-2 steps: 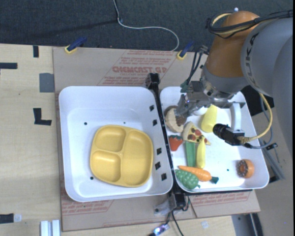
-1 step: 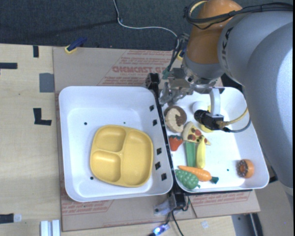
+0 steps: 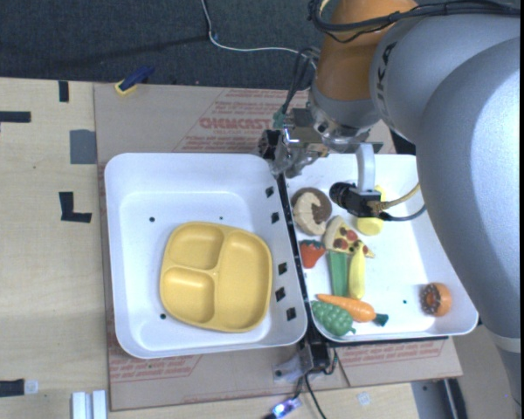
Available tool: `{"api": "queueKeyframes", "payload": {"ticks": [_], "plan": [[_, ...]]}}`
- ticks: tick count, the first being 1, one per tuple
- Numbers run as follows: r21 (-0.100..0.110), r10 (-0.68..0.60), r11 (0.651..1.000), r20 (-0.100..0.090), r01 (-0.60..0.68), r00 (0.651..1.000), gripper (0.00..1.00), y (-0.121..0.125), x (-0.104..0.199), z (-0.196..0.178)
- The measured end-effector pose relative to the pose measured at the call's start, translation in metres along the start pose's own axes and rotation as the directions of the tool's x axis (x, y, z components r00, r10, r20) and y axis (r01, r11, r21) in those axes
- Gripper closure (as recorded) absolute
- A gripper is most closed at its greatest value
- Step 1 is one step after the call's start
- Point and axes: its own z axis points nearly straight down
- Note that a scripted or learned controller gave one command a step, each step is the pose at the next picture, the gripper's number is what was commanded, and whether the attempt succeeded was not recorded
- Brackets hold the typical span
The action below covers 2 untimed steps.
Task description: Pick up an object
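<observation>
The gripper (image 3: 288,154) sits up top between the left bin (image 3: 140,225) and the right bin (image 3: 402,260); I cannot tell if it grips anything. One yellow plate (image 3: 217,276) lies in the left one. One carrot (image 3: 345,305) lies low in the right one.

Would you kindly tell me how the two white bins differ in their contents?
The left bin holds one large yellow divided plate; the right bin holds many small toy foods, among them an orange carrot. The left bin's plate lies near its middle; the right bin's foods mostly crowd toward its left wall. Both are shallow and white.
</observation>
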Motion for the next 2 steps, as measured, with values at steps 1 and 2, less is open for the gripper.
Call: {"api": "queueKeyframes", "payload": {"ticks": [1,2], "plan": [[0.002,0.003,1.0,0.002,-0.003,1.0,1.0,0.0012,-0.0117,0.0082],[0.003,0.002,1.0,0.002,-0.002,1.0,1.0,-0.0072,-0.0096,0.016]]}}
